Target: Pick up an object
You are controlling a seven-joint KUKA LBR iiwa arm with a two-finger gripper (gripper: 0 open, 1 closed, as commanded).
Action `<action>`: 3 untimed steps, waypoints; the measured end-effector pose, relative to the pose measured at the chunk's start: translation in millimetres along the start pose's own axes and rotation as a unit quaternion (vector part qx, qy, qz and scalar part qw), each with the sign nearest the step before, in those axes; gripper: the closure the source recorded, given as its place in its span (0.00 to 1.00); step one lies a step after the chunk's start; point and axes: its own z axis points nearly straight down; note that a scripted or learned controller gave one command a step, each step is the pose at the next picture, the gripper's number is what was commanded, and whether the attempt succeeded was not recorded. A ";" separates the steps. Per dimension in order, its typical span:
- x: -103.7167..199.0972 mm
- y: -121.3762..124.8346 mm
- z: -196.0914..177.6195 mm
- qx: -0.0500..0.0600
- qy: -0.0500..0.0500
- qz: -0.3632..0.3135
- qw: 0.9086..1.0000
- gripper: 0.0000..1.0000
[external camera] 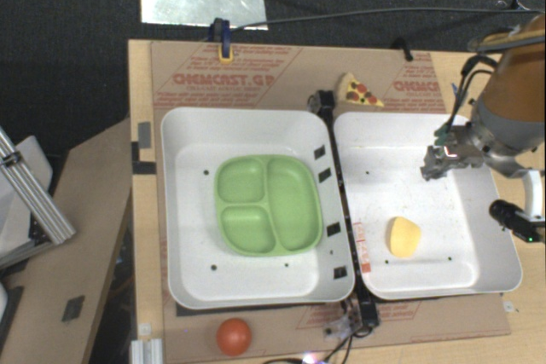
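The end effector [437, 159] hovers over the right bin [478, 273]; its grip state can't be told. A yellow object [404, 237] lies nearby, apart.

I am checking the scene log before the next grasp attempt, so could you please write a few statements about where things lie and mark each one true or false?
1. The green divided plate lies in the left bin. True.
2. The yellow object lies in the left bin beside the plate. False: it lies in the right bin, near its front edge.
3. The gripper hangs over the right bin, apart from the yellow object. True.
4. The pizza slice toy lies inside the right bin. False: it lies on the board behind the bins.
5. The red ball lies outside the bins, in front of the left one. True.
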 end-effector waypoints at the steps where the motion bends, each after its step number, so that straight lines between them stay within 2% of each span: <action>1: 49.5 20.5 9.0 0.001 0.000 -0.002 1.000 1.00; 2: 111.9 39.2 3.8 0.000 0.002 -0.003 1.000 1.00; 3: 159.2 64.5 -1.5 0.000 0.001 -0.002 1.000 1.00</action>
